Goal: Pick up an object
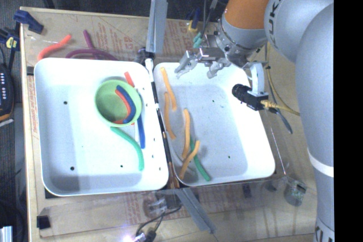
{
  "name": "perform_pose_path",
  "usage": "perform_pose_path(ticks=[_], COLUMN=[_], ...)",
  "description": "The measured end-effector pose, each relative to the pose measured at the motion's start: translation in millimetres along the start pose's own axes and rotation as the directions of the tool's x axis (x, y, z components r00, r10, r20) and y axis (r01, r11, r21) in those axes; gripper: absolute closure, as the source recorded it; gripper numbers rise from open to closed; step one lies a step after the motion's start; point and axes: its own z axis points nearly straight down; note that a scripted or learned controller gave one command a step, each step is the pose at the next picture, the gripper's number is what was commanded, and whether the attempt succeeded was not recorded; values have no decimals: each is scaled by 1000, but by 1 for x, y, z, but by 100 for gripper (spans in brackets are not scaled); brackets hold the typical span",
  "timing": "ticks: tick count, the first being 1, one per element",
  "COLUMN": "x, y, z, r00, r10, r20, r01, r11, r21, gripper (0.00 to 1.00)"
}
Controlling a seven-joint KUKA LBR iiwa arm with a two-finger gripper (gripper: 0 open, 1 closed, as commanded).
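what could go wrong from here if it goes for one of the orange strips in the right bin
The orange strips overlap one another and a green strip near the right bin's front wall, so a grab may lift several or slip off. One orange strip hugs the bin's left wall, where the gripper could hit the rim.

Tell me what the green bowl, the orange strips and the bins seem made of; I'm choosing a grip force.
Green bowl: probably plastic, with an even colour and a matte look. Orange strips: likely soft rubber or silicone, since they lie in loose bends. Right bin and left bin: seemingly moulded white plastic, smooth with rounded corners. The view cannot confirm any of these.
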Motion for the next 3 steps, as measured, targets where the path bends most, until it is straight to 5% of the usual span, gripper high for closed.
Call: perform_pose_path(ticks=[1, 2, 3], x=[-5, -44, -44], y=[-9, -39, -40], z=[143, 172, 163], r00=[1000, 1000, 1000], r10=[-2, 25, 18], r20=[10, 5, 7], r01=[2, -25, -18], r11=[1000, 1000, 1000], r21=[-3, -11, -7], gripper=[0, 0, 100])
